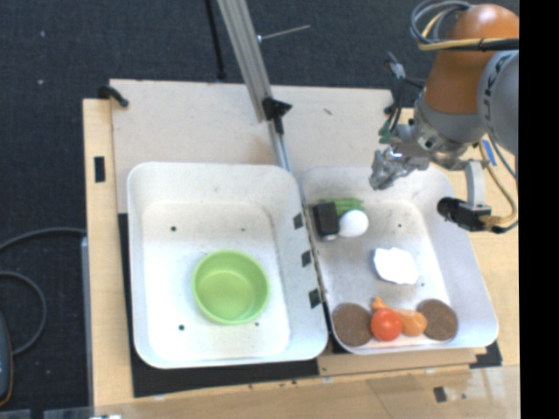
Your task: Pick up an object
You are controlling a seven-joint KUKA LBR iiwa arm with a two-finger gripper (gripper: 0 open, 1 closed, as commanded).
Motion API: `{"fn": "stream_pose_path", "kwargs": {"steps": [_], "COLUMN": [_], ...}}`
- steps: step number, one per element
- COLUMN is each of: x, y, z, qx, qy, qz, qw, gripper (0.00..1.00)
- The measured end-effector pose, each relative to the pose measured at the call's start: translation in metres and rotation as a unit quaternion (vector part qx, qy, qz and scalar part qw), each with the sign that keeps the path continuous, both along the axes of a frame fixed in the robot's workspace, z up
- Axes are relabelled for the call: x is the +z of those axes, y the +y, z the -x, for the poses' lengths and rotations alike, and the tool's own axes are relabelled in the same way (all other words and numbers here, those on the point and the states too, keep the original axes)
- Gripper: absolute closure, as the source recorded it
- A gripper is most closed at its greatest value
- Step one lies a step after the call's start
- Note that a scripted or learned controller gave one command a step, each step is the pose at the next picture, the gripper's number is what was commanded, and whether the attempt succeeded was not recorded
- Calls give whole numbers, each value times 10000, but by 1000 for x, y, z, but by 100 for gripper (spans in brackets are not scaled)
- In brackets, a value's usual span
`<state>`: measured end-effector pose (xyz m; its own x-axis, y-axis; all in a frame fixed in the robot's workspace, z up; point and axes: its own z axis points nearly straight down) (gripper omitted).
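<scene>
**Gripper hanging over the far rim of the right bin**

You are looking at the gripper (387, 171) hovering above the back edge of the right bin (454, 260), carrying nothing; whether it is spread or closed cannot be told from here. The nearest thing to grab is the white ball (354, 223), lying just toward the front and left of it, touching a black and green block (328, 216). The left bin (157, 190) is holding a green bowl (231, 286).

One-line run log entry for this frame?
phase: pre-grasp | tool: over far rim of right bin, nothing between fingers | right bin: white ball, tomato, two brown discs | left bin: green bowl
</scene>
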<state>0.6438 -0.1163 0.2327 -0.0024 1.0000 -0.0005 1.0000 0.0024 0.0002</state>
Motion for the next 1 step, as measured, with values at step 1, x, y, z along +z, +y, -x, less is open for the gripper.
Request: {"fn": "stream_pose_path", "kwargs": {"steps": [1], "x": [-8], "y": [50], "z": [-2], "qx": [19], "qy": [6], "qz": [-7], "qw": [10000], "gripper": [100]}}
